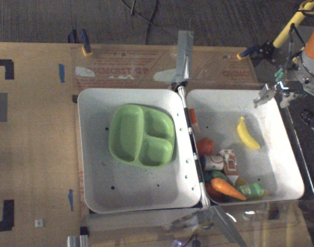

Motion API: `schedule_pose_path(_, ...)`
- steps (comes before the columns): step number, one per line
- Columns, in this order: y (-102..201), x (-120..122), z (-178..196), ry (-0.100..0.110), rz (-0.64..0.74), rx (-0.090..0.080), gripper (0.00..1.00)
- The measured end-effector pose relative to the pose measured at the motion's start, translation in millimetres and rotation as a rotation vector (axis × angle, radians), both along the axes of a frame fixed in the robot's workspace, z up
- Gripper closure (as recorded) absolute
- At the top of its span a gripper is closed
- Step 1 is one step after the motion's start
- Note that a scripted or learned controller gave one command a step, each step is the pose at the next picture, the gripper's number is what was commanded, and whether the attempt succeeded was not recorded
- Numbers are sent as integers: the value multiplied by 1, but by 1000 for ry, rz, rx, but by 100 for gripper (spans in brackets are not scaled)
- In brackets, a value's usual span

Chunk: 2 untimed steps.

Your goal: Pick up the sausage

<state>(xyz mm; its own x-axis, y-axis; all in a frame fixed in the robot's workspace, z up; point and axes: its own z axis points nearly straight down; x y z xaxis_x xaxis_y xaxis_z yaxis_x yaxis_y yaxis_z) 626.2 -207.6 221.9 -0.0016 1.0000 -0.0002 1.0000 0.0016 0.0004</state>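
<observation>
Wooden bench holds two white bins side by side. Along the right bin's (280,138) left wall lies the sausage (193,120), a slim reddish piece with its long axis running up-down in view. From the gripper (274,92) at the bin's upper right corner, it sits well apart, leftward and slightly lower.

Left bin (95,189): holds a green divided plate (142,136).
Right bin (280,163): banana (247,134) at centre; carrot (227,188) and sausage (193,120) along its left side.
End effector (273,92): upper right of frame, over the right bin's top edge.
</observation>
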Motion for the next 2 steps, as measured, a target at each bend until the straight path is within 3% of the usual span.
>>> schedule_pose_path(1, 73, -10, -97, 2, -181, 1, 0)
schedule_pose_path(2, 113, -65, -132, -10, 48, -1, 0)
